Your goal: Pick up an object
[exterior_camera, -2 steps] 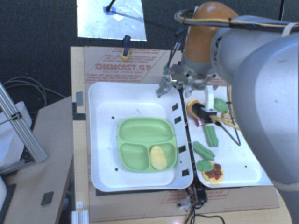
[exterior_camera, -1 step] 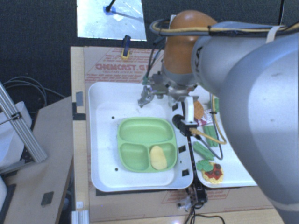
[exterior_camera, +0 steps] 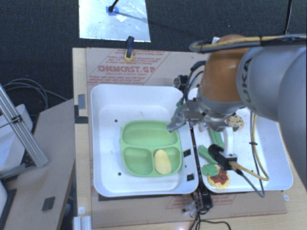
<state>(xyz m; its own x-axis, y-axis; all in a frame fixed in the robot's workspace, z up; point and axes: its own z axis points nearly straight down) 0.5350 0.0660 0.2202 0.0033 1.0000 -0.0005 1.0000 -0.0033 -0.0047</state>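
A green divided tray (exterior_camera: 125, 138) lies in the left white bin (exterior_camera: 103, 128). A yellow oval object (exterior_camera: 163, 162) rests in the tray's front right compartment. My gripper (exterior_camera: 175, 123) hangs over the tray's far right corner, close to the wall between the two bins and apart from the yellow object. The grey arm with its orange band (exterior_camera: 223, 75) reaches in from the right and hides much of the right bin (exterior_camera: 283, 176). I see nothing held at the gripper's tip.
The right bin holds a speckled cookie (exterior_camera: 235, 122), green toy pieces (exterior_camera: 207, 153) and a yellow, red and green toy (exterior_camera: 218, 178) near its front left corner. A yellow cable (exterior_camera: 254, 174) trails across that bin. A shiny sheet (exterior_camera: 113, 12) lies behind the bench.
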